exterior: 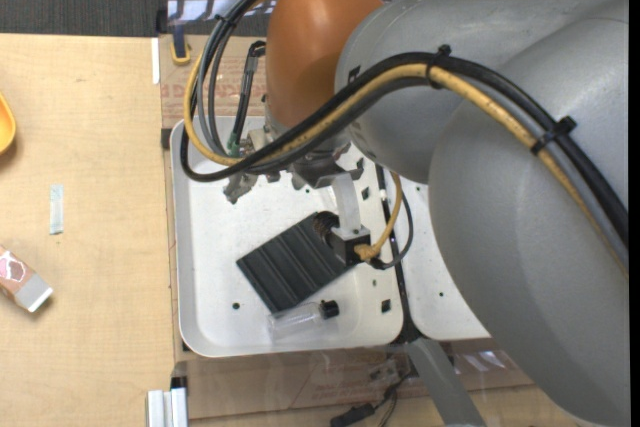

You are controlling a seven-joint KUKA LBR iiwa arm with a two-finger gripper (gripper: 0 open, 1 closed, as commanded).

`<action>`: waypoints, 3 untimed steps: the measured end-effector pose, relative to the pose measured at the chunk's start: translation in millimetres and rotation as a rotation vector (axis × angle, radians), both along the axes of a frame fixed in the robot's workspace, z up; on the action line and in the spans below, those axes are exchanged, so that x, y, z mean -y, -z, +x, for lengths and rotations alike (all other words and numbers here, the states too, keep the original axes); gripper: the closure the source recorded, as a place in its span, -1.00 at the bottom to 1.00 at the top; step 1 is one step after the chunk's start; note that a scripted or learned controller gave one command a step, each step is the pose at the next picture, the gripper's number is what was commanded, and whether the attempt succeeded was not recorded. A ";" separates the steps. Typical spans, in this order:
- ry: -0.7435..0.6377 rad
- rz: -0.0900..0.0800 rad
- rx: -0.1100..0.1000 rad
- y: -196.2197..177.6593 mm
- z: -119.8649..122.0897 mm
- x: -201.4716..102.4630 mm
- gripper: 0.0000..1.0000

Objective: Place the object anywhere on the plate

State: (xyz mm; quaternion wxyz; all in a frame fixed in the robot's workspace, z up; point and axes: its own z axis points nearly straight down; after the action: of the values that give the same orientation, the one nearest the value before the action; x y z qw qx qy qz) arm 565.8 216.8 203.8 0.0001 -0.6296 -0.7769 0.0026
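Note:
The grey arm with its orange band (310,35) reaches in from the right and covers most of the white bin (200,315). My gripper (268,177) hangs under the wrist over the back part of this bin, largely hidden by the arm. A small clear tube with a black cap (303,315) lies on the bin floor near the front wall, apart from the gripper. A yellow curved rim (5,127) pokes in at the far left edge of the wooden bench; I cannot tell whether it is the plate.
On the wooden bench (90,115) left of the bin lie a small pale blue strip (56,210) and a pink and white block (22,281). The arm hides the bin on the right.

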 end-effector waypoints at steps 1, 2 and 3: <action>-0.288 0.001 0.001 -135.0 -55.5 -3.1 -1.00; -0.288 -0.002 -0.001 -142.7 -54.6 -2.7 1.00; -0.288 -0.002 -0.001 -142.6 -54.6 -2.5 -1.00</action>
State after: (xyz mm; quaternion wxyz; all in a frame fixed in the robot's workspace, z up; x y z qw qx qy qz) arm 511.2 219.3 346.3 -0.0005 -0.5117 -0.8591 0.0037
